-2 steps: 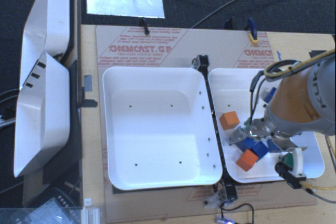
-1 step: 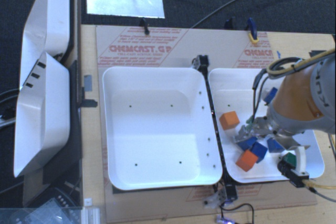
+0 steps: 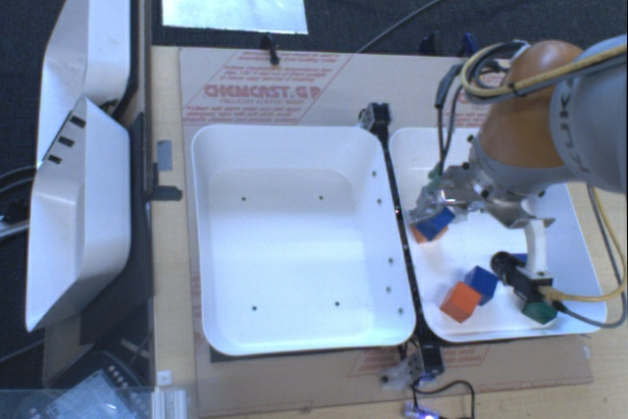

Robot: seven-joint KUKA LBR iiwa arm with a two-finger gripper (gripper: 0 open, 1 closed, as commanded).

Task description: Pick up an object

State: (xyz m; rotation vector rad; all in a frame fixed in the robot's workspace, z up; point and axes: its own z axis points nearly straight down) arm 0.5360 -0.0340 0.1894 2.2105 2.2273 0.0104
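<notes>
Your hand (image 3: 437, 201) is hanging low over the left part of the right bin (image 3: 579, 309), close to the divider between the two bins. You are looking at an orange and blue object (image 3: 430, 226) sitting right at the fingertips, the blue part up against the metal and the orange part poking out below toward the bin floor. It appears to be pinched between the fingers, though the wrist is crowding the view.

The other pieces are lying well apart from the hand, nearer the front of the same bin: a blue block (image 3: 482, 282) is touching an orange block (image 3: 458, 301) just in front of it, and a green block (image 3: 539, 311) is resting further right, beside a black fitting (image 3: 514, 272) on the arm's cabling. The grey arm with its orange band (image 3: 535, 83) is reaching in from the right and covering the back of that bin. The left bin (image 3: 211, 240) is sitting beside it on the desk (image 3: 294, 378).
</notes>
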